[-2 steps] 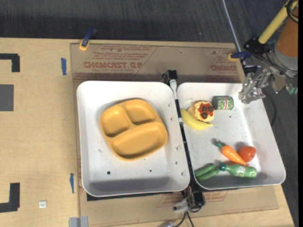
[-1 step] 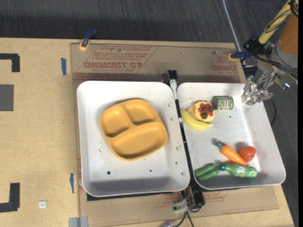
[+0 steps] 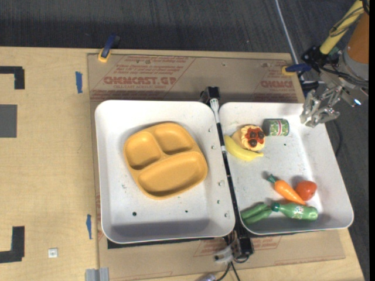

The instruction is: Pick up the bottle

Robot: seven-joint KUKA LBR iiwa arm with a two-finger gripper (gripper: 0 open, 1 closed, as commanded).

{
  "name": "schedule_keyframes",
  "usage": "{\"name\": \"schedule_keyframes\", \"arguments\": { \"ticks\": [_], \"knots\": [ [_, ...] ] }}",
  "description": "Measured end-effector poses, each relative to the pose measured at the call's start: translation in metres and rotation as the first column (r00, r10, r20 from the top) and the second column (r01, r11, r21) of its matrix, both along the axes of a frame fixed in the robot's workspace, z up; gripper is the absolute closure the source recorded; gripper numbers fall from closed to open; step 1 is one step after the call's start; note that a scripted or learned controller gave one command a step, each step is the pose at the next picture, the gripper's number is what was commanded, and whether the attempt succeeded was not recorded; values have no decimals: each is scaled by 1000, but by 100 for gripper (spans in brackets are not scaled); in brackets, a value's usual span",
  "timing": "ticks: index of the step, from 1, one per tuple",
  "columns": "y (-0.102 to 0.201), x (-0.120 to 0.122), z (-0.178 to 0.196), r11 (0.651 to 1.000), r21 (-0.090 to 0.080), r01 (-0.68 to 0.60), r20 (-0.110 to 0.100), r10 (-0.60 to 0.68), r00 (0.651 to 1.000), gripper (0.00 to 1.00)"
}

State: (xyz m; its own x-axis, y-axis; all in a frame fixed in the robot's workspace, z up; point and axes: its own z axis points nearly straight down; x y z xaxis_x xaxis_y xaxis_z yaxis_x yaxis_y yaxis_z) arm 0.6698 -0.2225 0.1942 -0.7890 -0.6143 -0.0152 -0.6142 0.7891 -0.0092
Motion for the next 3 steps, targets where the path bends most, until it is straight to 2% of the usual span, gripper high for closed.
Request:
{"name": "schedule_keyframes", "arguments": {
  "ticks": [1,2,3],
  "knots": [
    [1,2,12,1000,1,4,9,-4,1000,100],
    [0,-2,-108,817,-2,-577,-13,577,817,100],
    [-1,-7,-4,660,-6,-751,-12,751,660,100]
  ]
}}
